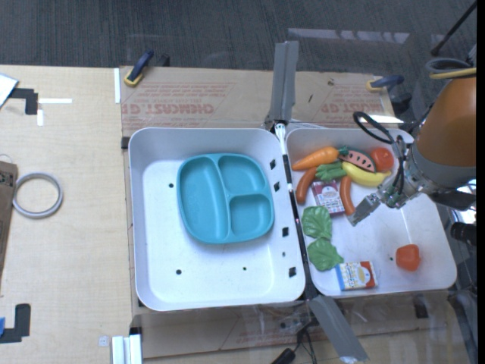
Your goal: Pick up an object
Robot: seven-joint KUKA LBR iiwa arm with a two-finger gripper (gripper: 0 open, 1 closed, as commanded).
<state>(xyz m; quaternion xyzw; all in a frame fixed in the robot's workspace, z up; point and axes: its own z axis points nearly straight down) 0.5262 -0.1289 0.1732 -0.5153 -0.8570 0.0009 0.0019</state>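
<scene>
target: likely sausage, red, smooth, tube-shaped, lying in right bin touching banana; my guess, nearest the pincer
pincer: just beside sausage, low over bin floor; apart or together, cannot tell; nothing seen held
pile: carrot, tomato, red box, lettuce bunched at bin's far-left, probably dumped loose
strays: orange ball, carton well apart
left bin: teal plate, three wells, glossy plastic
table: pale wood, tape roll

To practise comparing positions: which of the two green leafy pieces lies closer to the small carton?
The lower green leaf, near the right bin's front, beside the small carton; the other leaf lies farther back.
</scene>
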